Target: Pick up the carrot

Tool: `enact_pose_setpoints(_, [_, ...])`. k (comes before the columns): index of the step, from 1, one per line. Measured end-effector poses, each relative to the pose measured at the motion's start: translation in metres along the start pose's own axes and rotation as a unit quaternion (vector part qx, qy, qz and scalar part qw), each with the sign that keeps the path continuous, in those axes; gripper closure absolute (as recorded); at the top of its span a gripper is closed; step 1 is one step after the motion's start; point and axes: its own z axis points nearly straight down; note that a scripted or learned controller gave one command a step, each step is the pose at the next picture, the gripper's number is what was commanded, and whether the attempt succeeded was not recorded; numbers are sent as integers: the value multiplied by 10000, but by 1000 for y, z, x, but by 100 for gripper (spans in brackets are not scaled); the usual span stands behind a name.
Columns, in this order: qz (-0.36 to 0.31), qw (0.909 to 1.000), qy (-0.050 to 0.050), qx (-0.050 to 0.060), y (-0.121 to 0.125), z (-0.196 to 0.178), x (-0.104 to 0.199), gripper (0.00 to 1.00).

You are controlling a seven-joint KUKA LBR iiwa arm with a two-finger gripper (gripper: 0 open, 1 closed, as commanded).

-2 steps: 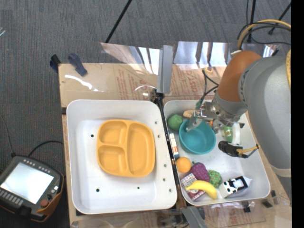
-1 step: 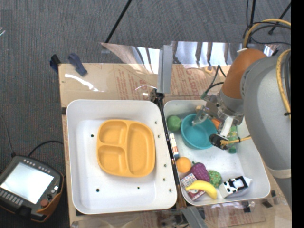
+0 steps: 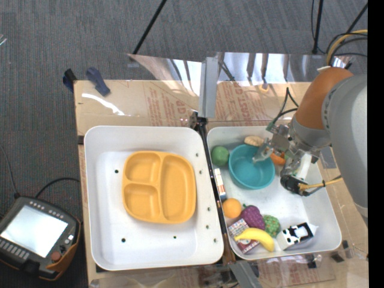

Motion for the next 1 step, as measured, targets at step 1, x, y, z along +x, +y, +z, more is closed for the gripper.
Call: enact_pose_setpoints(1, [649,9979,-50,52,15,2,4,0])
